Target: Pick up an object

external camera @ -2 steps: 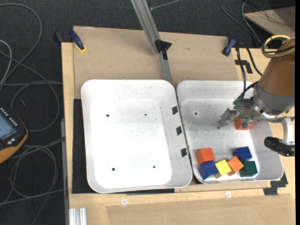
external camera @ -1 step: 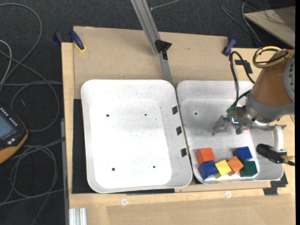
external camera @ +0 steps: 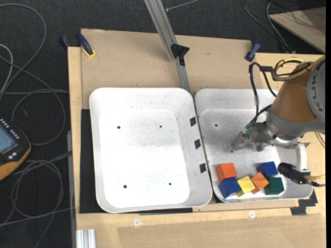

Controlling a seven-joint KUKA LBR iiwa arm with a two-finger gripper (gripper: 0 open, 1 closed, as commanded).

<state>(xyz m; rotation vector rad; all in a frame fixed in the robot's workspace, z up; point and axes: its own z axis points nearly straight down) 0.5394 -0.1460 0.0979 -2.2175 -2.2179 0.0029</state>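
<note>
Nearest the lens, along the lower right of the frame, a huddle of small blocks sat against the bottom wall of the right bin (external camera: pixel 227 99): an orange block (external camera: pixel 226 171) at the left of the group, a blue block (external camera: pixel 229 187) just below it, a yellow block (external camera: pixel 246 184) touching that one, a smaller orange block (external camera: pixel 260 180) beside it, a second blue block (external camera: pixel 267 168) above, and a green block (external camera: pixel 275 185) at the far right. They lay packed close, several touching.

The gripper (external camera: pixel 247 139) hung above the middle of that bin, up and to the left of the blocks and apart from them, with the arm's grey and orange wrist (external camera: pixel 295 105) behind it. Its fingers were a small dark blur against the white floor; how far they stood apart could not be told, and nothing was visible between them.

The left bin (external camera: pixel 103 99) filled the centre left of the frame.

Judging by their look, the blocks were probably light, rigid cubes with flat, smooth faces, unlikely to crush but liable to slide or tip if pinched off-centre. The orange block at the left looked the easiest prize, since its left and upper sides stood free of neighbours; a hold across two opposite flat faces would suit it best.
</note>
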